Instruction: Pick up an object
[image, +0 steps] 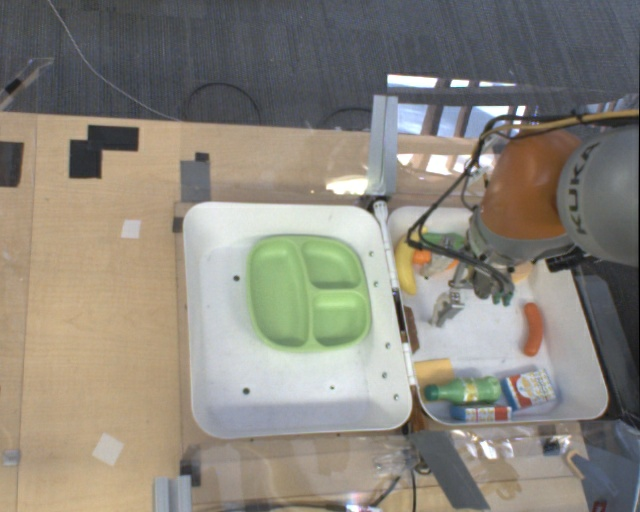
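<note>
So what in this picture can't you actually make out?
- Hand: small and seen from above in the camera view; whether it grips anything is unclear.
- Banana: its upper end is crowded by cables and a small orange item.
- Green bottle and carton: labels too small to read.
- Right bin: its far corner is covered by the arm.

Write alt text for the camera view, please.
The grey arm's gripper hovers over the right white bin, among a yellow banana, orange sausage and green bottle. The left white bin holds a green divided plate.
</note>
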